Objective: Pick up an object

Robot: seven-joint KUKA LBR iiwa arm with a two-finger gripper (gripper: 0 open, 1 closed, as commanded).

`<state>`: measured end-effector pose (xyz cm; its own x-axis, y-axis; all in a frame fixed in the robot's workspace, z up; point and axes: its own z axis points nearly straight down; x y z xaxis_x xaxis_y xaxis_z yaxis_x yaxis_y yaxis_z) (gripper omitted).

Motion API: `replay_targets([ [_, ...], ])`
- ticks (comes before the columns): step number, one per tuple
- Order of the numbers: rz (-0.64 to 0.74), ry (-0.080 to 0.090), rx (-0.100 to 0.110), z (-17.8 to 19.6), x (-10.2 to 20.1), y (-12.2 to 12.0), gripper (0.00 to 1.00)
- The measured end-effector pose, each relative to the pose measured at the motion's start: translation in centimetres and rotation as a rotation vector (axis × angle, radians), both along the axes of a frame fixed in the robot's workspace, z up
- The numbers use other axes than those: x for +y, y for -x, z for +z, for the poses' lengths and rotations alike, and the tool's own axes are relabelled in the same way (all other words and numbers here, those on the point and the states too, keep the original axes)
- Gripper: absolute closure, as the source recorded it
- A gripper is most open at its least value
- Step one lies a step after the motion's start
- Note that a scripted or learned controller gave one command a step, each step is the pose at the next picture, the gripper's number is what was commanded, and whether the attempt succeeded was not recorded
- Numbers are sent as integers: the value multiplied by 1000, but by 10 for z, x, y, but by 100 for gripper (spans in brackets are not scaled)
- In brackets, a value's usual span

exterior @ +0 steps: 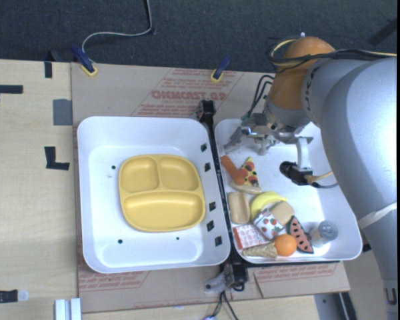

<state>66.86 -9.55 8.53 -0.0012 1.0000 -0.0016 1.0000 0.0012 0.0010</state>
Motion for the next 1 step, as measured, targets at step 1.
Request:
replay_targets([
  [1, -1, 1, 0, 0, 1, 0, 0],
])
